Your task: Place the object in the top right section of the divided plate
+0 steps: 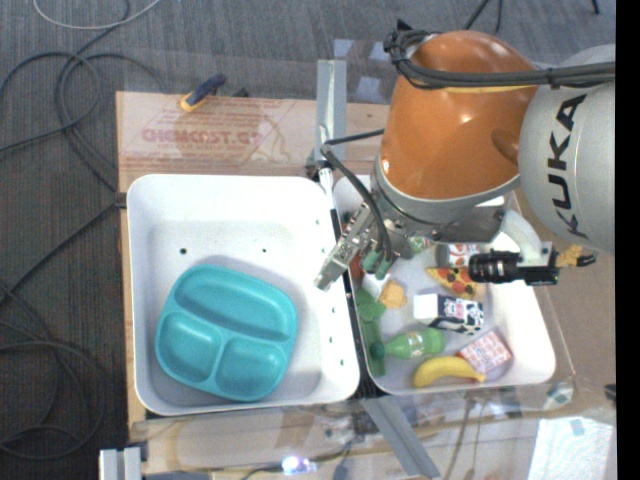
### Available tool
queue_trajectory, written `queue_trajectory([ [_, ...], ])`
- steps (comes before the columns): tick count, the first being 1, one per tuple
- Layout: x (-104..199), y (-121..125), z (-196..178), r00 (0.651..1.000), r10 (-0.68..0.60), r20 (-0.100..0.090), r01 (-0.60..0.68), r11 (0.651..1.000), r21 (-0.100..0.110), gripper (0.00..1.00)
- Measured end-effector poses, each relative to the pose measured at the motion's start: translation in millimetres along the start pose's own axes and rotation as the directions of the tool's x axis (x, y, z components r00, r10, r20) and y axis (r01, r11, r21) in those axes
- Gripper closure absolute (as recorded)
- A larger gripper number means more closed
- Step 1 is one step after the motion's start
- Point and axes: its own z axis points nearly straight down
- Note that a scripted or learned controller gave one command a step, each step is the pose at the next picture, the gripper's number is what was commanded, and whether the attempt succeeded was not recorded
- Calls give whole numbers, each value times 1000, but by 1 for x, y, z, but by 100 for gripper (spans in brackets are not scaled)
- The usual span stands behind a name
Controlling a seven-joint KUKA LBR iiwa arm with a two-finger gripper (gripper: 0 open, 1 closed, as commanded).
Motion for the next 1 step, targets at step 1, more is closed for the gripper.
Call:
queue_trajectory([
  [1,-14,36,-91,1000,29,-1,-29,1000,0,100],
])
